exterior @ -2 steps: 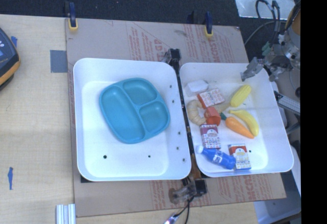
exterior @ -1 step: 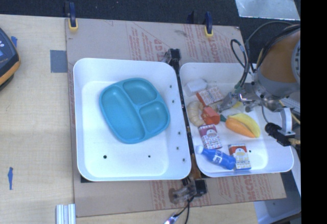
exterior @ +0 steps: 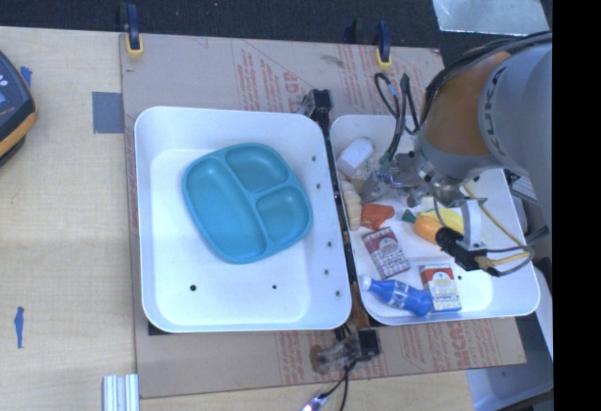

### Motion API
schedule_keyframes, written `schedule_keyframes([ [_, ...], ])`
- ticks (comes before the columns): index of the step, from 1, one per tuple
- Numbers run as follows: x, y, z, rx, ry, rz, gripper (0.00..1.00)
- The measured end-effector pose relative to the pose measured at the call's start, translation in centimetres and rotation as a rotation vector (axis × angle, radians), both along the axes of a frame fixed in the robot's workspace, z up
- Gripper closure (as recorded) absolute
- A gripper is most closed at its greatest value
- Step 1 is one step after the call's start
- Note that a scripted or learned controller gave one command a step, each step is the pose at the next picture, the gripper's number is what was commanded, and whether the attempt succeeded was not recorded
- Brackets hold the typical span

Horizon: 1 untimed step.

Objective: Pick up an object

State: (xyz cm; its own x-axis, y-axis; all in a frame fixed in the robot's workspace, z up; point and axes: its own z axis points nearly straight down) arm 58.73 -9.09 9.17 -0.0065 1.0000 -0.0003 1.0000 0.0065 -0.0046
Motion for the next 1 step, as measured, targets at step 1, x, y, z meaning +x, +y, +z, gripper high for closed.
schedule_keyframes([
  [1, 5.20, -2.44, 0.06, 0.000, -0.003, -0.002, 0.00],
])
